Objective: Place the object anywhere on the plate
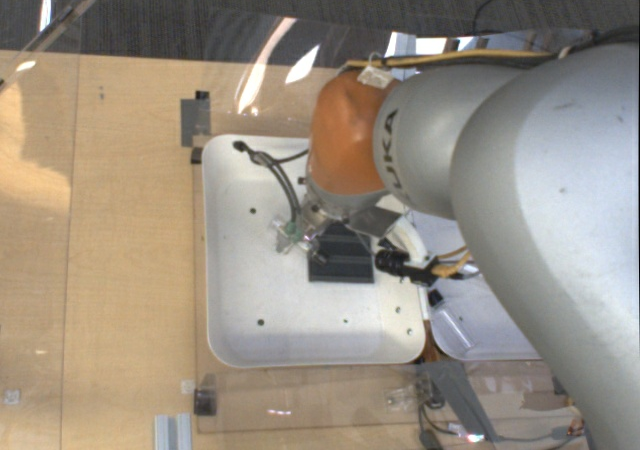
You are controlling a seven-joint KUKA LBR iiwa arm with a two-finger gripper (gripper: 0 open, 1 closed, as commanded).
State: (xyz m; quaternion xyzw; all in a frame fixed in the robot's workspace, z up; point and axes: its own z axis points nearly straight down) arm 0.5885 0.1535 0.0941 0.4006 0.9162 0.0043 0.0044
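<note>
Object first: we take it to be the small pale-green bit [288, 231] (too blurred to name) lying on the floor of the left bin [235, 308], which sits on the wooden bench [90, 238]. A black cable [268, 162] curves above it. Just right of the bit hangs the hand [305, 238] with its dark body; whether it is spread or pressed together we cannot tell. The orange band [345, 138] and the grey arm [520, 168] cover most of the right bin [490, 333].
</note>
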